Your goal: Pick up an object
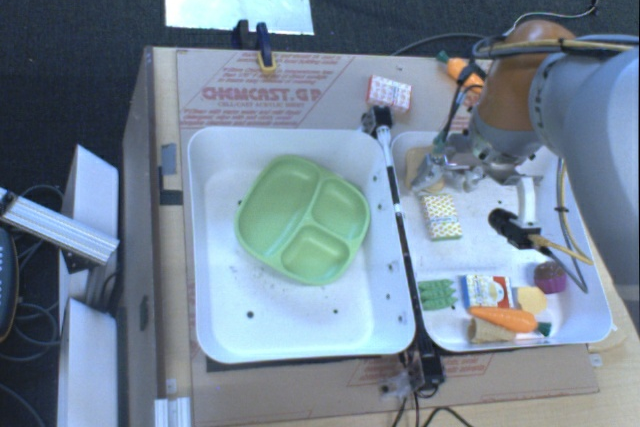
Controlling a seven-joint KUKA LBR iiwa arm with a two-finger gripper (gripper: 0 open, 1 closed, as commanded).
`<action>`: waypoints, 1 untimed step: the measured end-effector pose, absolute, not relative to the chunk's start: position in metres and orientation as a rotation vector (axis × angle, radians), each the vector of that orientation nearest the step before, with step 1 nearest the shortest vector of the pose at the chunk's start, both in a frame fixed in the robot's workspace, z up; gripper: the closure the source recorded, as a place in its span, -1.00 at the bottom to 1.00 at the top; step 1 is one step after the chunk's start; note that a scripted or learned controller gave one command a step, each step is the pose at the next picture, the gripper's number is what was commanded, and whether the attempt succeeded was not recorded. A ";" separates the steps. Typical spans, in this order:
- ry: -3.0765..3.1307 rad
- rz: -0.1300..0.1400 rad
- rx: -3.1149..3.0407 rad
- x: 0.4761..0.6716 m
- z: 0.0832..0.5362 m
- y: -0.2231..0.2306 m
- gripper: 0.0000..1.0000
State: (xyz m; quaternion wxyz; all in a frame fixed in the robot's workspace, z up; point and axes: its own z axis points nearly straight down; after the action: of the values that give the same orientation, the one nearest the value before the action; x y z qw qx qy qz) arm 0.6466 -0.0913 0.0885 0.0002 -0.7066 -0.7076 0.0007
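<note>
My gripper (437, 171) hangs low over the far left corner of the right bin (590, 320). Just in front of it lies a pale yellow dotted block (441, 216), apart from the gripper. Along the bin's near edge lie a green pea pod (436, 293), a small printed box (486, 290), an orange carrot (504, 319), a yellow piece (531, 300) and a purple round piece (549, 277). Nothing shows in the gripper's grasp.
The left bin (220, 315) holds a green divided plate (303, 218). The ridge where the two bins meet (397, 215) runs just left of the gripper. A red-and-white box (389, 93) sits on the bench behind the bins. The grey arm (585, 105) covers the right bin's far right part.
</note>
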 end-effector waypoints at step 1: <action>-2.226 -0.001 -2.223 0.669 0.086 -0.170 -1.00</action>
State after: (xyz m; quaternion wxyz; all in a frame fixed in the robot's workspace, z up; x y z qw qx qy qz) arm 0.6689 -0.1699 0.0862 -0.0019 -0.7066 -0.7076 -0.0003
